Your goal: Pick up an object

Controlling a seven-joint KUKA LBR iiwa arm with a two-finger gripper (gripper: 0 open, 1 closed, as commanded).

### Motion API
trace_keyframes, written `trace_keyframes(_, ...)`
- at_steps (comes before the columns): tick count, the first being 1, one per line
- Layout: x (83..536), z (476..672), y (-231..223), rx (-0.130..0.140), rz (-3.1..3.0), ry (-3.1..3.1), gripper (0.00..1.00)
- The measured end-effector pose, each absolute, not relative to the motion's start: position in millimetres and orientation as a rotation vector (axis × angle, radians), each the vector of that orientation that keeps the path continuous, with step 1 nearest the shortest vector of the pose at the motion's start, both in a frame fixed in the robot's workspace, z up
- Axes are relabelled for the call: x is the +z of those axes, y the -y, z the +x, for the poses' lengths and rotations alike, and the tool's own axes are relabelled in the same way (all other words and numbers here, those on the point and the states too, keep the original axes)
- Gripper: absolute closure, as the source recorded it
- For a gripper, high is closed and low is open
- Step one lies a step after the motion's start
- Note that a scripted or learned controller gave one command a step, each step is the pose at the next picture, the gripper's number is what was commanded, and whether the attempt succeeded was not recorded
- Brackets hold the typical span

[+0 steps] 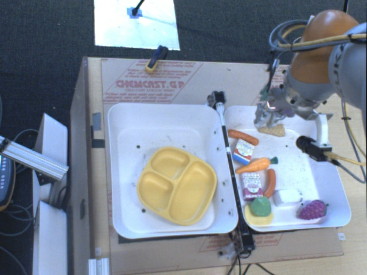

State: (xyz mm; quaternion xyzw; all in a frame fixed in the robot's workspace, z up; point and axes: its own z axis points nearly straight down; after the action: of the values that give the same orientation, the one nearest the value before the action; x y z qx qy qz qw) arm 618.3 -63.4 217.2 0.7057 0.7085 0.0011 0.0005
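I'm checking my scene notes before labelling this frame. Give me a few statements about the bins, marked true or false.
1. The yellow tray lies in the left bin. True.
2. The carrot lies in the left bin. False: it is in the right bin.
3. The grapes sit near the right bin's front right corner. True.
4. The claw hovers over the yellow tray. False: it is at the right bin's far end, over the cracker.
5. The tray has three compartments. True.
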Motion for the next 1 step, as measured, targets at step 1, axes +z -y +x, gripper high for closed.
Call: trace_keyframes(1,217.1,618.2,63.8,0.003,2.216,-2.224,0.0)
